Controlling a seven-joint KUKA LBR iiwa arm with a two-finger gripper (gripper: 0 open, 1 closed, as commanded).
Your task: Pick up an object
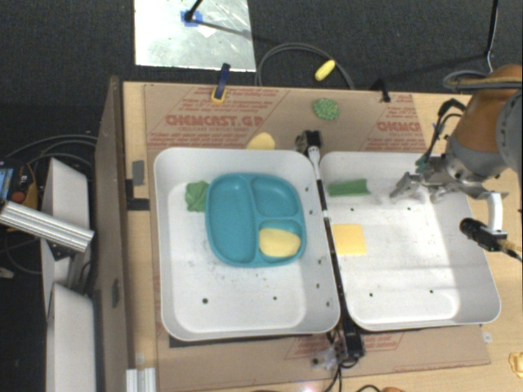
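Camera view, single entry; gripper (418, 184) low over the far part of the right bin (458, 305), fingers spread, nothing between them; item one, green block (346, 188), lying flat on the bin floor near the fingers, on their side away from the arm, close to the divider between bins; item two, yellow square (349, 239), flat on the same floor, away from the arm and nearer the camera than the fingertips, near but apart from the green block; item three, blue tray (245, 219) in the left bin (176, 243), well apart from the fingers, with a yellow piece (279, 242) in one compartment and a green leaf (197, 195) touching its far edge; step judged: approach, no object yet taken; advice: the green block is the nearest candidate, so centre the open jaws across its short width, descend until the tips reach the floor, then close; the yellow square looks thin and may slip; arm pose: grey wrist with orange band (478, 125) entering past the bin's rim, wrist tilted so the fingers point toward the divider.
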